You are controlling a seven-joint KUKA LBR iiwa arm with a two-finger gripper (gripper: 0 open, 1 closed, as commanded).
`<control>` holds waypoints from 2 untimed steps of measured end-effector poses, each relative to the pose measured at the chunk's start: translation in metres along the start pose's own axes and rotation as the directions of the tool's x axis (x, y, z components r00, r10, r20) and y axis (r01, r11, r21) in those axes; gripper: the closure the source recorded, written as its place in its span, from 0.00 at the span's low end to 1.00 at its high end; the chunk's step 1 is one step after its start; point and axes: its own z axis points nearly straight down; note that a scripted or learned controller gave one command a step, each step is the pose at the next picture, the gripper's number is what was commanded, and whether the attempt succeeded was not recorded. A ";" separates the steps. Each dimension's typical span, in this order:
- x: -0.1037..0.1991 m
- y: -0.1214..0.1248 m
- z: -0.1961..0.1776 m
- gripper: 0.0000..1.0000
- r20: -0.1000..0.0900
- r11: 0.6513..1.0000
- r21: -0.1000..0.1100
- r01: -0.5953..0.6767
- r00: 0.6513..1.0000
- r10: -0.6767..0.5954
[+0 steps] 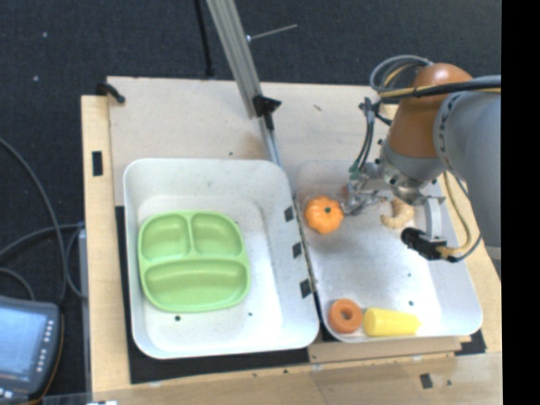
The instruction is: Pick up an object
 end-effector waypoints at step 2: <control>0.036 -0.066 0.020 1.00 0.000 1.000 -0.002 0.000 1.000 0.000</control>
